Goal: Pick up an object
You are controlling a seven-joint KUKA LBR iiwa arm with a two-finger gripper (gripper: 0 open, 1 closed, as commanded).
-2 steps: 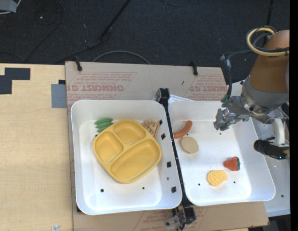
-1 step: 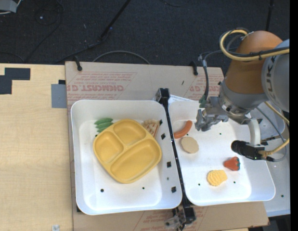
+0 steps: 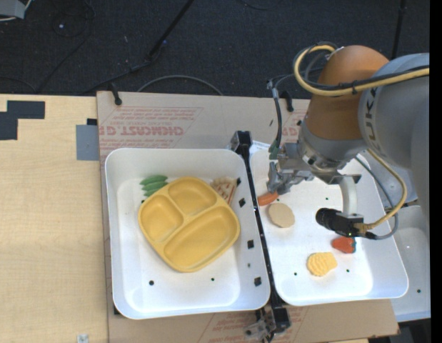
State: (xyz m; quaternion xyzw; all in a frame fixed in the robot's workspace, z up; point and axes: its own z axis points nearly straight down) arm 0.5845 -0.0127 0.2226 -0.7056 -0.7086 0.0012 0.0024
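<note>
My gripper (image 3: 279, 182) hangs low over the left side of the right bin (image 3: 381, 277), close to the divider between the bins. A small orange piece (image 3: 267, 199) lies just below and left of it, partly hidden by it; whether the two touch is unclear. Next to that piece, toward the front, sits a round beige piece (image 3: 281, 215). A yellow ridged piece (image 3: 321, 264) rests nearer the front of the bin. A red piece (image 3: 343, 245) lies to the right, partly under a black part of the arm.
The left bin (image 3: 128, 277) holds a yellow divided plate (image 3: 189, 223), a green item (image 3: 153, 184) and a tan ridged item (image 3: 224, 187) at the plate's back edge. A black module with a cable (image 3: 338, 221) hangs from the arm over the right bin.
</note>
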